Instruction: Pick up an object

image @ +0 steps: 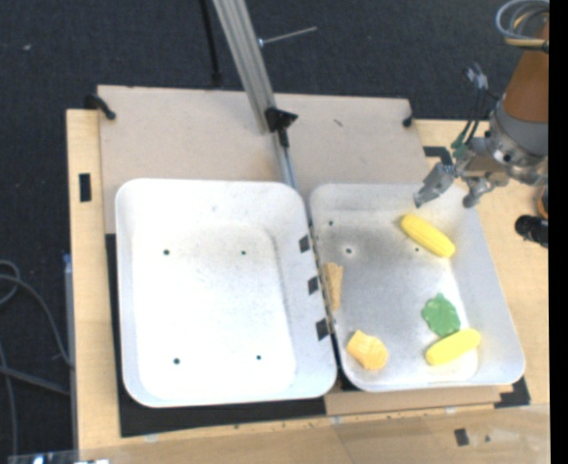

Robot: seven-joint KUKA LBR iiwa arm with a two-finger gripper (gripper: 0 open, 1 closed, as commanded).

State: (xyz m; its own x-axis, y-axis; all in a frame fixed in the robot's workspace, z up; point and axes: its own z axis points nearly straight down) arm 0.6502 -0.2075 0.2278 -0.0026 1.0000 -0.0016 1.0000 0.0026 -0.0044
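Two white bins [212,288]; two yellow oblong pieces [427,235], one green piece [441,314], one orange piece [367,350].

One fixed camera looked down at a slant from well above the desk [86,259], taking in both white bins [149,211], left of the jaws.

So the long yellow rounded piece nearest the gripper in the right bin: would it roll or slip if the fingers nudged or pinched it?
The long yellow rounded piece looks like a smooth cylinder lying on its side, so a sideways nudge would probably roll it. Its glossy, curved surface may let it squirt out of a two-finger pinch by the gripper unless gripped across the middle. It lies on the bare floor of the right white bin, so nothing nearby would stop it.
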